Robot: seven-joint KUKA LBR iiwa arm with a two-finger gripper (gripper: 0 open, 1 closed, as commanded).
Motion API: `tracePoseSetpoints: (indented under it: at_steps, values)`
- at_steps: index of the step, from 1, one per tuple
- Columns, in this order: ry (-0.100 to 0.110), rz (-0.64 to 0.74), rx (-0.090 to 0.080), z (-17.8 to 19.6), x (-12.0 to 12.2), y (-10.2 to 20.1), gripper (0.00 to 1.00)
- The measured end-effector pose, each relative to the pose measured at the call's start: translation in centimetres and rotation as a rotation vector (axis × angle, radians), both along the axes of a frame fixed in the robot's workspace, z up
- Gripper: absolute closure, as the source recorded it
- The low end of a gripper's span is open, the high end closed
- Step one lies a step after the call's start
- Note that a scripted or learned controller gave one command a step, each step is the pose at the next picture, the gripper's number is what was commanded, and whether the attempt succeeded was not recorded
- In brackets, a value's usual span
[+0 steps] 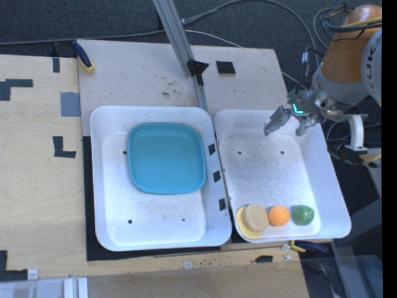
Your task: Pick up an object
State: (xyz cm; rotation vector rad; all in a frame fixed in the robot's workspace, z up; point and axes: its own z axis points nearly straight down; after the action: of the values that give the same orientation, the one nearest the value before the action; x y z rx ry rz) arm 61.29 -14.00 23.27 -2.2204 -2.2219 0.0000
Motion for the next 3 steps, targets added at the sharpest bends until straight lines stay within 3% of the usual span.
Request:
tracePoseSetpoints:
  at_steps: [1,3]
  values:
    - [0.0,0.0,0.0,0.0,0.0,0.0,0.0]
    - [0.004,0.0,0.0,-10.8,0.0,0.6,0.0]
